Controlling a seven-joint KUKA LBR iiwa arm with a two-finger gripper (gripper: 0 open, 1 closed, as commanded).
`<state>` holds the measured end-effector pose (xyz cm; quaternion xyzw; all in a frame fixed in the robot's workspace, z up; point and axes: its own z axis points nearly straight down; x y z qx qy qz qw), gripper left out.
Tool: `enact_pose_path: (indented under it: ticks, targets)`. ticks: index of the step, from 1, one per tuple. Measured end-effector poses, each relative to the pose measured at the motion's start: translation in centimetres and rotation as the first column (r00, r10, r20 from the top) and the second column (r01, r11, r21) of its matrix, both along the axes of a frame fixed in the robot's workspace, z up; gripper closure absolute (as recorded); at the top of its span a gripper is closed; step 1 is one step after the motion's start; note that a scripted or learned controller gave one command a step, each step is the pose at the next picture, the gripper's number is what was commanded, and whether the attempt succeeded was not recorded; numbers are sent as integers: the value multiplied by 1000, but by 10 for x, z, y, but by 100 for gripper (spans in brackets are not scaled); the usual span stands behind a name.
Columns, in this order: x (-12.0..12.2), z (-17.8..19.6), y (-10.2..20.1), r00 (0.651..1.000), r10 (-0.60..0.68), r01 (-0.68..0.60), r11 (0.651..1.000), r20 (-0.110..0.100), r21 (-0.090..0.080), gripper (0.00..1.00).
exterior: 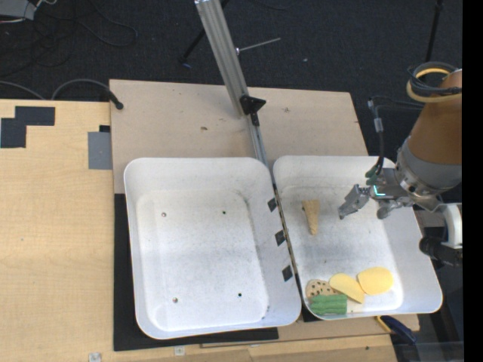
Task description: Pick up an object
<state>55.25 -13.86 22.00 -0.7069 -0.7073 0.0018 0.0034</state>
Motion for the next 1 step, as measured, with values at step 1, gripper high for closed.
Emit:
enact_pose_path:
  ticks: [1]
  targets:
    - [1, 2, -1, 1000, -2, 2, 1000, 5, -1, 0]
